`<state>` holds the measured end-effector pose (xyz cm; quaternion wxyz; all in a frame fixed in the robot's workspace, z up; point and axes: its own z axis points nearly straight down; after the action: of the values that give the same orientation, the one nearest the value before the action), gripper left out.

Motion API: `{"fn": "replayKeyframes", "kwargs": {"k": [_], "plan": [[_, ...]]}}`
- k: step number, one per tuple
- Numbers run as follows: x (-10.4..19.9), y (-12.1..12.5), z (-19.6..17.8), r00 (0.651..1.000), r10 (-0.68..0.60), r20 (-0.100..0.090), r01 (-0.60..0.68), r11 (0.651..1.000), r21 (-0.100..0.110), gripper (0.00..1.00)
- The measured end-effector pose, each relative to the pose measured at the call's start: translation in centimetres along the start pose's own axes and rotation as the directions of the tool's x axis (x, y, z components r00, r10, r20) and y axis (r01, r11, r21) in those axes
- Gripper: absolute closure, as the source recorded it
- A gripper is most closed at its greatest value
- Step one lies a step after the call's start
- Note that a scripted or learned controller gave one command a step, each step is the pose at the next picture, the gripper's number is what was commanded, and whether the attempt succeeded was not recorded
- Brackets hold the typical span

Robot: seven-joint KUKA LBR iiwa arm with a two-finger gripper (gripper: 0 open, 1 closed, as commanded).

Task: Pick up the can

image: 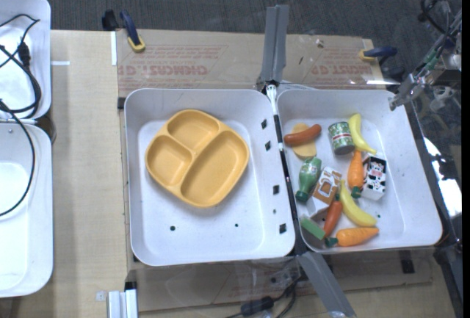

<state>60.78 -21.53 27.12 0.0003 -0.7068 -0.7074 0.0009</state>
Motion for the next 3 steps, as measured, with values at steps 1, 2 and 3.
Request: {"fn": "replayKeyframes", "kwargs": {"k": [1,2,3], "plan": [[5.2,4.7,15.1,0.995,0.096,-0.001,-0.096,0.995,0.001,0.0],[10.1,2.2,17.9,0.96,0.281,-0.001,-0.281,0.96,0.001,0.0],[9.8,1.1,18.0,0.941,0.338,-0.001,-0.338,0.941,0.003,0.0]]}}
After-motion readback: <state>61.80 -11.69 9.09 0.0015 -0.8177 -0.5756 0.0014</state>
